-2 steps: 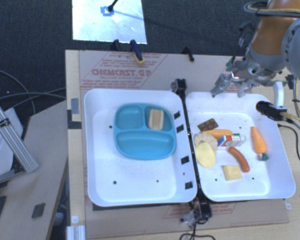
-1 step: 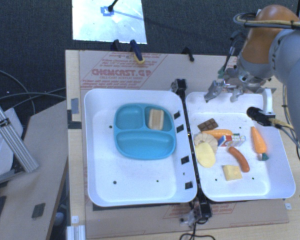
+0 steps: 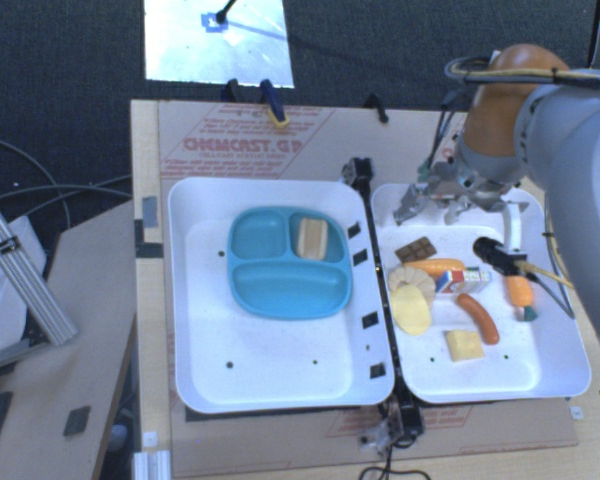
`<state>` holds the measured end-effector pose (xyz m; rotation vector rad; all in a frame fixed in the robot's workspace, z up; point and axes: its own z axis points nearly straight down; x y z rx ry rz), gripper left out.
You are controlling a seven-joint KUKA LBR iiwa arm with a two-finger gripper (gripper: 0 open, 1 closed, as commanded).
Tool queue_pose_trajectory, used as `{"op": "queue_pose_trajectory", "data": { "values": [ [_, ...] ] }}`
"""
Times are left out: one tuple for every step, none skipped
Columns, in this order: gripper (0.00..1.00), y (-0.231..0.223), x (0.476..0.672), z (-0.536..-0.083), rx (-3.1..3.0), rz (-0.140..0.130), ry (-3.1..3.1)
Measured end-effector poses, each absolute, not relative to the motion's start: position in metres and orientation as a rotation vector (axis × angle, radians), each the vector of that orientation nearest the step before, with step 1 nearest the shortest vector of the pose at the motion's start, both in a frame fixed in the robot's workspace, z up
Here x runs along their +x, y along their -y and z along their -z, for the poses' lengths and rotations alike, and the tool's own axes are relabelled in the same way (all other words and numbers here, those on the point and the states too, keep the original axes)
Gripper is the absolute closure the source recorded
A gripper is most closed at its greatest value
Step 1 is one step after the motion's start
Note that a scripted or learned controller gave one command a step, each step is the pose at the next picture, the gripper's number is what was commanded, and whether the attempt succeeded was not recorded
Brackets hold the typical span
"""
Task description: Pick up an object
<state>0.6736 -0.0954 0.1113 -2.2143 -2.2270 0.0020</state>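
At the far left a metal rail (image 3: 22, 273) is slanting across a side table. Behind the bench a shiny square sheet (image 3: 218, 26) is lying on the dark floor. A brown board (image 3: 245, 146) is covering the bench top and showing red print that reads "CHEMCAST GP", with smaller lines under it too fine to read. A blue clamp (image 3: 273, 104) is gripping the board's far edge.

The left bin (image 3: 210, 368) is holding a blue divided plate (image 3: 280, 283), and a tan slice of bread (image 3: 312, 237) is sitting in the plate's upper right compartment.

The right bin (image 3: 510, 378) is carrying all the loose pieces. A brown wafer (image 3: 415, 250) is lying near its upper left, with a long carrot (image 3: 435, 266) just below it. Pale round slices (image 3: 408, 281) are resting against a yellow disc (image 3: 413, 311). A small packet (image 3: 462, 280) with a red and blue label is lying beside the carrot, its writing too small to read. A sausage (image 3: 477, 319) is slanting down toward a yellow cheese square (image 3: 464, 345). A short orange piece (image 3: 520, 292) is lying near the right wall.

The gripper (image 3: 430, 204) is hovering over the upper left part of the right bin, above the wafer and apart from it. Nothing is showing in its grasp, and how far it is standing open cannot be told from this angle.
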Motion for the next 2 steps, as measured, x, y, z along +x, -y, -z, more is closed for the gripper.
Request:
{"op": "queue_pose_trajectory", "data": {
  "values": [
    [0.0, 0.095, 0.674, -0.084, -2.214, -0.001, 2.229],
    [1.0, 0.095, 0.676, -0.097, -2.216, 0.006, 2.234]
  ]
}}
